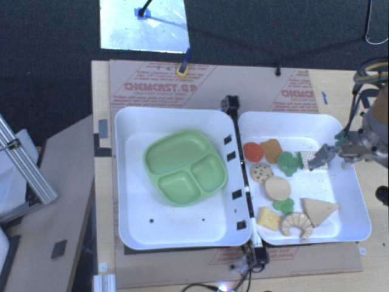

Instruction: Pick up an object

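With the gripper [320, 157] hovering, grip state unclear, it should drop squarely over the green toy [288, 163] in the right bin [352, 224].

**Colours in the Two Bins**

Both bins [130, 224] are plain white. The divided plate [185, 166] is pale green. The right bin holds a red-orange tomato [253, 151], an amber piece [271, 149], a tan cookie with dark speckles [261, 173], two green leafy pieces [287, 163], a beige disc [278, 188], yellow cheese [268, 218], a golden-brown croissant [296, 225] and a cream wedge [320, 211].
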Controlling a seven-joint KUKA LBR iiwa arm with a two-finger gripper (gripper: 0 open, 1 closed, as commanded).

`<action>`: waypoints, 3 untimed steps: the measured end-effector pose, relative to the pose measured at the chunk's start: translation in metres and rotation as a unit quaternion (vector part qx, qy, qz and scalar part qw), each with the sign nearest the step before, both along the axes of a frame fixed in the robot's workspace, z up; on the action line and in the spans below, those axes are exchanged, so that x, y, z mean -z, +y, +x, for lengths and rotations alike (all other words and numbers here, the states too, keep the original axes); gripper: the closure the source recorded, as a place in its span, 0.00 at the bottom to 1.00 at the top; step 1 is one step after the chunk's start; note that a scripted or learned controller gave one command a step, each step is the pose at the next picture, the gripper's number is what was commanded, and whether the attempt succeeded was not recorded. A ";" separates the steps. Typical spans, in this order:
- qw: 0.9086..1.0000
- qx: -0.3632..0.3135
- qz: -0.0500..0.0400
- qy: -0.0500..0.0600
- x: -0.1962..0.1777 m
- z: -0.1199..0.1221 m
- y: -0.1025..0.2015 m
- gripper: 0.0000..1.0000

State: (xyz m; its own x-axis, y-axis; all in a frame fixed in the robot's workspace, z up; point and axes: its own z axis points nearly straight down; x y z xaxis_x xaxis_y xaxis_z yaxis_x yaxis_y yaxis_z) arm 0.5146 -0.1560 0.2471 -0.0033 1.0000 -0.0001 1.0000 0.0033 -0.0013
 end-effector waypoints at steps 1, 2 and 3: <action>1.000 0.001 0.001 0.003 0.064 -0.003 0.000 0.00; 1.000 0.001 0.001 0.003 0.124 -0.013 0.002 0.00; 1.000 0.002 0.000 -0.001 0.164 -0.011 0.002 0.00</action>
State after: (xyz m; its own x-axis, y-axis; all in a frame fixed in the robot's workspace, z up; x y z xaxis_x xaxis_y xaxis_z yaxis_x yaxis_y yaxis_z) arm 0.5033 -0.1540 0.0827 0.0003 1.0000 0.0007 1.0000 -0.0003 0.0002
